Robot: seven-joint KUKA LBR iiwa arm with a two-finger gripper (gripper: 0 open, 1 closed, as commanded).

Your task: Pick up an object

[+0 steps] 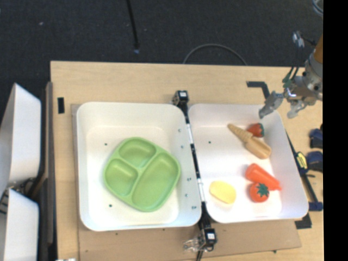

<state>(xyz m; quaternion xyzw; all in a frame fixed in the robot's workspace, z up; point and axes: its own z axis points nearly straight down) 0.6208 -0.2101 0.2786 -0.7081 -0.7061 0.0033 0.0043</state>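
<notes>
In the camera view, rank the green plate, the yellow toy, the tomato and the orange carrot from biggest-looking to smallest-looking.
1. green plate, far the largest, in the left bin.
2. orange carrot, longer than the rest.
3. yellow toy, slightly smaller, though close to the carrot.
4. tomato, smallest, touching the carrot's lower side.

The right bin (217, 121) held a wooden cone (250, 141) lying slantwise, touching a small red piece (255, 129). Nearer lay an orange carrot (262, 176), a tomato (259, 192) just beside it, and a yellow lemon (223, 192).
</notes>
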